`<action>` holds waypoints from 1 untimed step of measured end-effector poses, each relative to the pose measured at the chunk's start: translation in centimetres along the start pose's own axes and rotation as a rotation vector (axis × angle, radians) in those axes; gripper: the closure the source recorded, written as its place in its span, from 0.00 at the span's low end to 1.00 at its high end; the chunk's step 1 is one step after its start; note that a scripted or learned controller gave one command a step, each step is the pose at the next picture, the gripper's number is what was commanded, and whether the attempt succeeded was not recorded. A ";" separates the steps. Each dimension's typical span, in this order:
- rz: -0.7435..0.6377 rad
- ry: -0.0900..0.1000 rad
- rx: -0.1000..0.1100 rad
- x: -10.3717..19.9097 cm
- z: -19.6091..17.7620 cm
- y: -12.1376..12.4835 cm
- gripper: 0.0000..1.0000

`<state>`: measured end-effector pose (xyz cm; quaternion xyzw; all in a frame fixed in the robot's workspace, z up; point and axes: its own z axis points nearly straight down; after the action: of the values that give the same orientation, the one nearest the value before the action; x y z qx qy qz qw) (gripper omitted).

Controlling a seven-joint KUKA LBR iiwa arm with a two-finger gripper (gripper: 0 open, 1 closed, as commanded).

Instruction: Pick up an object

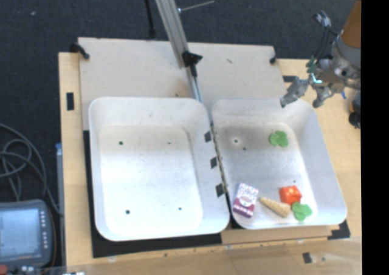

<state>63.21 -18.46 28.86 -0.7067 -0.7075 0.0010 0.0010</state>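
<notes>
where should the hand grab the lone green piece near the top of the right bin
Come straight down on the green piece and close across its middle. It lies low on the flat floor of the right bin, apart from the other items, so there looks to be room on every side. The hand hangs near the bin's upper right rim.

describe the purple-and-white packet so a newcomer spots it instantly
Start at the right bin, then drop to its near-left corner by the divider. The purple-and-white packet lies there, just left of the tan cone. It is the only flat, boxy, printed item; its neighbours are a cone, an orange-red block and green lumps.
</notes>
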 end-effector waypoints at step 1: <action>-0.002 -0.003 -0.004 0.0 -0.3 0.1 0.00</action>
<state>63.26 -18.49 29.17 -0.7059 -0.7083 0.0005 -0.0014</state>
